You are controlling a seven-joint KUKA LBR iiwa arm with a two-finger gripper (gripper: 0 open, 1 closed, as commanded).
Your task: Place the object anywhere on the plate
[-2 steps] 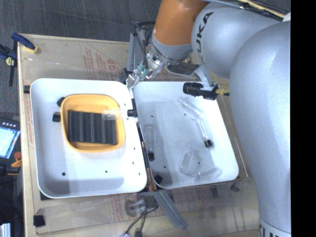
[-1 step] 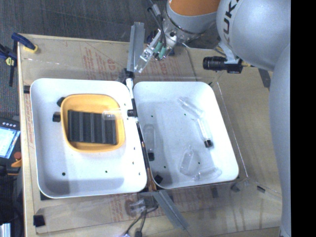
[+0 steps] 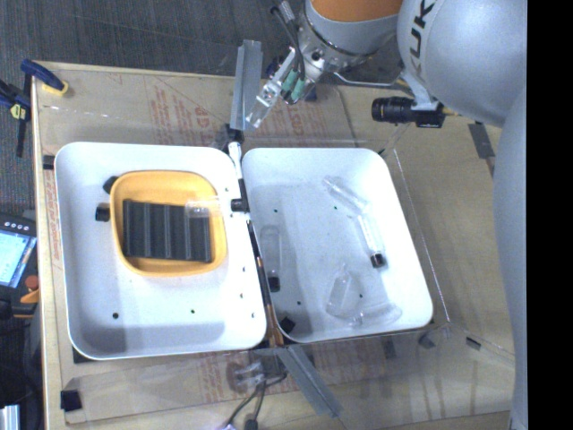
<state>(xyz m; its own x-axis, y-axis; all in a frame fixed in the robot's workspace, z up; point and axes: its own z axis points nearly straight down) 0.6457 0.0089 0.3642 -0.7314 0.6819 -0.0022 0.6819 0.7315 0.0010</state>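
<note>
The claw (image 3: 269,92) hovered above the worktop (image 3: 134,106) behind both bins; whether it was spread, I cannot tell. Well below-left of it, a clear object (image 3: 202,208) lay on the yellow plate (image 3: 166,222).

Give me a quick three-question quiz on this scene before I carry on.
1. True or false: the yellow plate lies in the right bin.
2. The gripper is: A) down on the plate; B) near the bins' far edge, by their divide; C) low inside the right bin.
3. Fill in: the loose objects in the right bin are ___ plastic.

Key: 1 false, it lies in the left bin; 2 B; 3 clear.
</note>
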